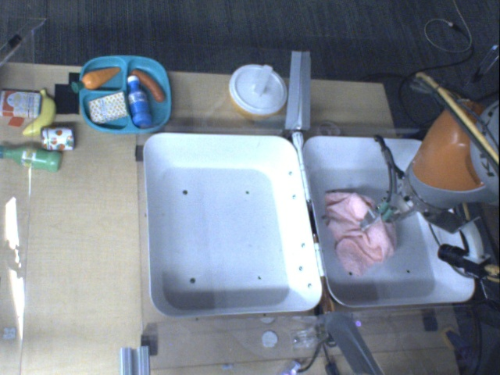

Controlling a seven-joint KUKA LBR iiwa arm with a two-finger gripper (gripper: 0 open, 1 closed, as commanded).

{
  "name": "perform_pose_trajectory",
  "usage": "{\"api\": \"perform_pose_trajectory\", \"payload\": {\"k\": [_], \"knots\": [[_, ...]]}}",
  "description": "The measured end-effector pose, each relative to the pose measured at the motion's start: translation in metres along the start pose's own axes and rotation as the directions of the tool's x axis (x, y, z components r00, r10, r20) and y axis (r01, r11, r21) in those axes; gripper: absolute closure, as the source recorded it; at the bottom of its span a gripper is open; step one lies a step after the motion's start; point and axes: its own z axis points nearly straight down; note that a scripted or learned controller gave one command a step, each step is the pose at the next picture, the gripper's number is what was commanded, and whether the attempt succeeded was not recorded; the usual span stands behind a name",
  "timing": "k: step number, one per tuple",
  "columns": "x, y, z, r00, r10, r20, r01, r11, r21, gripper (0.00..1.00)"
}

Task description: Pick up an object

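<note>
The gripper point(378, 216) is pressing down onto the pink cloth point(355, 230) in the right bin point(414, 287). Whether its jaws are open or closed, I cannot tell. It should be pinching a raised fold firmly before lifting.

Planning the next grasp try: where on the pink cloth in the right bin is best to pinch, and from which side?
Probably from straight above, pinching a raised fold near the middle of the pink cloth. It lies crumpled and soft in the right bin, with ridges a gripper can close across; its flat edges offer little to catch.
</note>
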Motion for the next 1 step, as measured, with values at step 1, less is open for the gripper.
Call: {"api": "perform_pose_trajectory", "payload": {"k": [1], "knots": [[0.0210, 0.1055, -0.0833, 0.998, 0.057, -0.006, -0.057, 0.998, 0.018, 1.00]]}}
